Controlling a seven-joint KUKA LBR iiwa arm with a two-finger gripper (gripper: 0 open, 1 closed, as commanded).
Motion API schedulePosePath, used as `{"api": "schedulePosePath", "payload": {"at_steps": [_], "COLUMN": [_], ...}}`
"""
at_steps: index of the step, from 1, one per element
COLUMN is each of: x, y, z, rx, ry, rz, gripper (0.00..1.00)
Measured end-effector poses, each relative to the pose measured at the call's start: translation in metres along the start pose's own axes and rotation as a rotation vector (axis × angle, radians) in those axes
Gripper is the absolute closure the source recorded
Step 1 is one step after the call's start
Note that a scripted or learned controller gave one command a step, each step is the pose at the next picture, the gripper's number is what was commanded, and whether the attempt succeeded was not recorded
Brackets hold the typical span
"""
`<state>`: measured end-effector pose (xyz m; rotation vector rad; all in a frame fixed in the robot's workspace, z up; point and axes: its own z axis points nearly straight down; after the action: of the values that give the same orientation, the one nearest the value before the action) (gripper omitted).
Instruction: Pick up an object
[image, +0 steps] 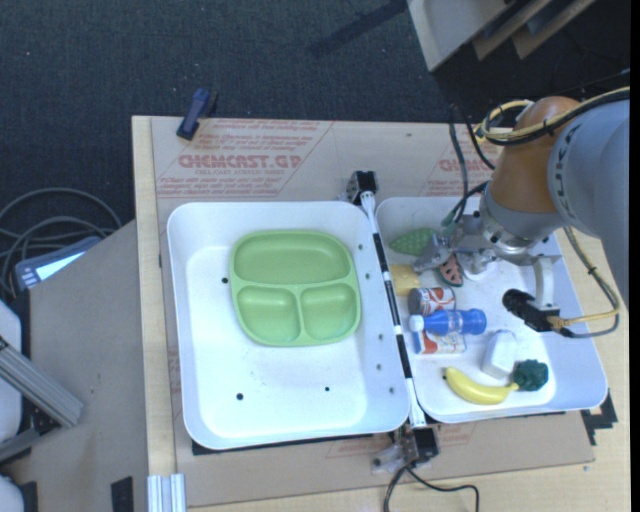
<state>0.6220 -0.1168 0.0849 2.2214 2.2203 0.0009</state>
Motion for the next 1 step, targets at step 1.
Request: {"api": "schedulePosePath", "payload": {"at_steps": [1], "x": [0.0100], "y": [0.0371], "z": [0.0025], "rx": [0.041], "ry": [0.000], "rz": [-0.004], "gripper": [0.00]}}
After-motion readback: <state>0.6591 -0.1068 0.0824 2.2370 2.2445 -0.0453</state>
